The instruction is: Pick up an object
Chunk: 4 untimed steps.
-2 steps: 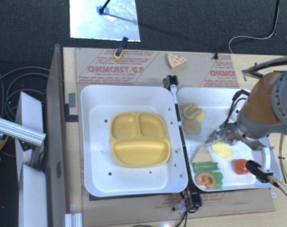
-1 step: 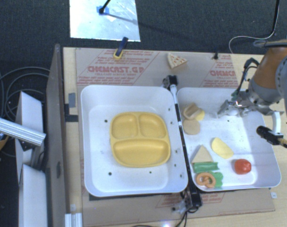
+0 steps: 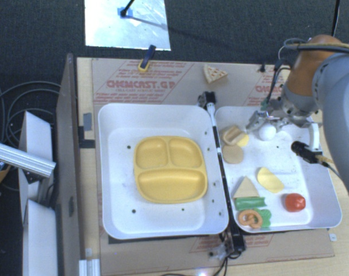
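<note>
Nearest the camera, the front edge of the tabletop (image 3: 163, 252) shows brown board printed with red lettering, and a small clamp (image 3: 234, 243) grips the seam where the two white bins meet. In the right bin (image 3: 326, 211) the closest pieces are a pretzel (image 3: 250, 218) lying against a green pod (image 3: 253, 209), with a red tomato (image 3: 294, 202) off to their right. Just behind them sit a tan wedge (image 3: 246, 187) and a yellow slice (image 3: 269, 180), near each other but apart. The left bin (image 3: 117, 211) carries a yellow divided plate (image 3: 169, 169) in its middle, three compartments, all bare.

Farther back in the right bin a round beige disc (image 3: 233, 154) lies just in front of a tan block (image 3: 233, 135), close to the divider. My hand (image 3: 265, 123) hangs low over the bin's rear part, and a white egg (image 3: 268, 132) sits right at my fingertips; whether I am pinching it or merely touching it, I cannot tell.

Beyond the bins, on the board, a cheese wedge (image 3: 215, 73) lies alone, and a blue-and-yellow clip (image 3: 145, 60) rests near the back edge. At the left stand white boxes (image 3: 39, 171) and looped black cables (image 3: 13, 105). Farthest off, dark carpet (image 3: 36, 16) bears a shiny square sheet (image 3: 127, 16).
</note>
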Each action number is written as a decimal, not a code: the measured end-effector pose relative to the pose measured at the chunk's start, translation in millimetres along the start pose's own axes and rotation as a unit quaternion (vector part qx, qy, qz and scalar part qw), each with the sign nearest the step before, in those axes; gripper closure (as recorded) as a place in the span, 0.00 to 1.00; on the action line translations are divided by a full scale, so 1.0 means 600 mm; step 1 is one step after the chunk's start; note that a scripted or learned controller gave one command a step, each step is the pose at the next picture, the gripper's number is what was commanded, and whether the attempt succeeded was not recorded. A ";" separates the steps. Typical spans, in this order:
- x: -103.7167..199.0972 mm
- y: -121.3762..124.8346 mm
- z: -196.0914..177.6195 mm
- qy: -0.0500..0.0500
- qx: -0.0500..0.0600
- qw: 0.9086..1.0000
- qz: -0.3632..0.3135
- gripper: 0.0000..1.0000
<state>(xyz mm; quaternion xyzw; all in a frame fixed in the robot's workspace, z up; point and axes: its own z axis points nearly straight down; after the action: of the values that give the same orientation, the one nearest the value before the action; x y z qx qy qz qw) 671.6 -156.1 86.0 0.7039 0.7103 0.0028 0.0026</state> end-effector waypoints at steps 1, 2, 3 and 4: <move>0.122 -0.001 -0.022 0.001 0.002 1.000 -0.001 0.00; 0.092 -0.089 0.003 0.000 0.005 1.000 0.005 0.00; 0.110 -0.144 0.002 0.000 0.005 1.000 0.005 0.00; 0.110 -0.229 0.002 0.000 0.005 1.000 0.005 0.00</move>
<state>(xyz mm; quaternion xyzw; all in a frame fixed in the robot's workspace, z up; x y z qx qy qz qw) 533.7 -91.5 83.7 0.7075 0.7067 -0.0010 -0.0013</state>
